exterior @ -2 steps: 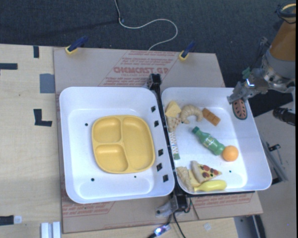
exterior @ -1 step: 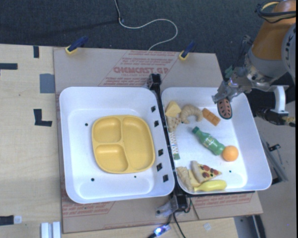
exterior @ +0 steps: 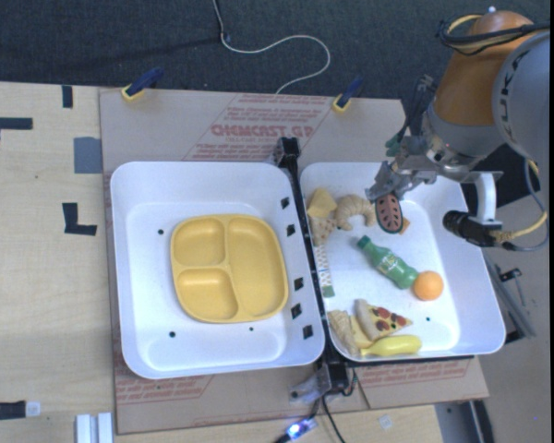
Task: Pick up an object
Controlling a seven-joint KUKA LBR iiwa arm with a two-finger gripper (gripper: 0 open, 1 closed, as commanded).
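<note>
My claw (exterior: 384, 192) grips the watermelon slice (exterior: 391, 214), lifted at the right bin's (exterior: 462, 326) top; I think the pick is nearly done.

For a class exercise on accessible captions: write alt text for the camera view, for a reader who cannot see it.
A grey robot arm reaches from the right, its pincer over the right bin beside a watermelon slice. That bin also holds a green bottle, an orange, a pizza slice and a banana. The left bin holds a yellow divided plate.
</note>
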